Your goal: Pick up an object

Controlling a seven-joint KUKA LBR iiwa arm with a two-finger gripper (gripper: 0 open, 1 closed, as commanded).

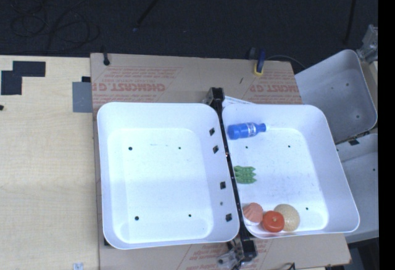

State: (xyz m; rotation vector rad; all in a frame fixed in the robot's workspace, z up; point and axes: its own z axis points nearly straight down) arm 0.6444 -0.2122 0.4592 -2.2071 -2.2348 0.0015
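- Two shallow white plastic bins sit side by side on a brown cardboard sheet (185, 81) over a pale wooden bench (43, 164); dark floor behind.
- Left bin (105, 170) beside right bin (336, 170).
- Right bin holds a blue plastic bottle (245, 130) (lying flat, far wall), a small green ridged piece (245, 174), and at the near rim a pink round item (252, 211), a red round item (273, 221) and a tan round item (288, 216), touching.
- Round items' make: too small to tell.

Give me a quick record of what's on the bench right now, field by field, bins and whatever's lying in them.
left bin: white, shallow, beside the right bin
right bin: white, shallow, holds all the items
blue bottle: lying on its side near the right bin's far left corner
green item: small, by the right bin's left wall, midway along
near-corner cluster: pink piece, red round piece, tan round piece, close together
divider: black clips join the bins
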